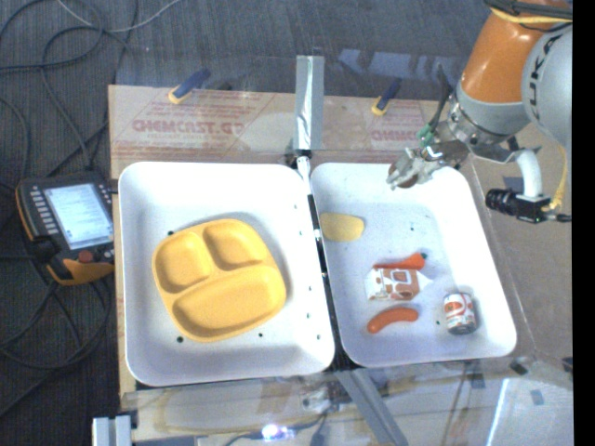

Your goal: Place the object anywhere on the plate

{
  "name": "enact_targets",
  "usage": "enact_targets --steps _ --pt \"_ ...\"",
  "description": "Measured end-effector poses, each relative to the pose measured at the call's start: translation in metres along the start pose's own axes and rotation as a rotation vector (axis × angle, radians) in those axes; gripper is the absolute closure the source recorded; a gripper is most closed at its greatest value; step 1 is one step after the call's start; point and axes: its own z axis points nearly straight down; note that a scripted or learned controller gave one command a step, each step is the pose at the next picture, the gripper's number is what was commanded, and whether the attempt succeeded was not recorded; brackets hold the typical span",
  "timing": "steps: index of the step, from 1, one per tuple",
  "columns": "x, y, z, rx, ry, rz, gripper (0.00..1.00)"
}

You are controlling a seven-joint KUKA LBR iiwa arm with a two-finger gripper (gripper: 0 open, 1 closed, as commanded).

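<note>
The task does not say which object, and the right bin (483, 277) offers several: a pale yellow flat piece (341, 227) near its left wall, a small white and orange carton (394, 283) in the middle with an orange carrot-like piece (405, 262) touching its upper edge, an orange sausage (392, 320) just below it, and a small can (458, 312) lying near the right wall. The yellow divided plate (219, 277) sits alone in the left bin (135, 342), and nothing lies on it.

The gripper (406, 172) hangs over the far rim of the right bin, well apart from every object; whether its jaws are open or closed cannot be told from this slanted view.

The main risks seem to be these. The carton, carrot piece and sausage are crowded, so a descent there may catch two things or push one aside. The can (it is round) could roll away from the fingers. The flat piece lies low and close to the wall, where the fingers may strike the wall or slide over it.
</note>
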Motion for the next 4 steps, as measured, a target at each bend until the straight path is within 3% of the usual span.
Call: enact_targets --steps 1,2,3,4 --pt "0.075 -0.009 0.046 0.001 0.004 -0.027 1.0" --pt "0.17 -0.017 0.042 0.002 0.004 0.134 1.0" --pt "0.243 -0.011 0.095 0.004 0.003 0.22 1.0" --pt "0.287 -0.049 0.077 0.003 0.003 0.064 1.0"
